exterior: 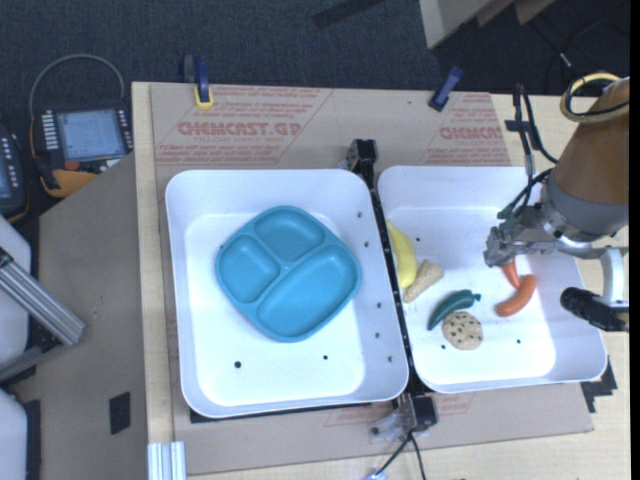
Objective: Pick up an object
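My gripper (506, 249) hangs low over the right part of the right bin (470, 194). Directly below it lies an orange-red sausage-shaped thing (517, 295), whose upper end reaches up to the gripper's tip. To the left of that lie a green pepper (453, 306) and a round speckled cookie (462, 330). Along the bin's left wall lies a yellow banana (403, 252), with a beige piece (423, 279) beside it.
The left bin (185, 268) holds a blue divided plate (289, 272) near its middle. A black divider with clamps runs between the two bins. The far part of the right bin is bare white floor.
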`<action>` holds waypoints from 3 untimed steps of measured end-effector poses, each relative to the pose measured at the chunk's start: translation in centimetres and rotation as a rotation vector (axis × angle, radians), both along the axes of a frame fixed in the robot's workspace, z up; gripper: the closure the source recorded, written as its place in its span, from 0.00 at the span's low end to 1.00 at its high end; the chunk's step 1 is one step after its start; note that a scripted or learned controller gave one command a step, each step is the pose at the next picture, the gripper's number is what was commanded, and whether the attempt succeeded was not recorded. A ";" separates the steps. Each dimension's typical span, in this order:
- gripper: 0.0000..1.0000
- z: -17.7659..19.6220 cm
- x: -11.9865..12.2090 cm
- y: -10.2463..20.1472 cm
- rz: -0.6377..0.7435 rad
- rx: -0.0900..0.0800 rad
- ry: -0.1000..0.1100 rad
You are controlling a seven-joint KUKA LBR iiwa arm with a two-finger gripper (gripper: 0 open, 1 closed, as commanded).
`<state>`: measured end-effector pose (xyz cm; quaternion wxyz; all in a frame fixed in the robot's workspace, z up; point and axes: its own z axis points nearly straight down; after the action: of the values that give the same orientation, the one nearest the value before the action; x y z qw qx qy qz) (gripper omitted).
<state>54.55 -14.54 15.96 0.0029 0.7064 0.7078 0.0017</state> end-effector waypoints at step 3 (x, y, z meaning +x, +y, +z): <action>1.00 11.6 -0.2 4.7 0.004 0.003 0.007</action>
<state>54.35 -9.82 27.58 -0.0009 0.7051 0.7091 0.0004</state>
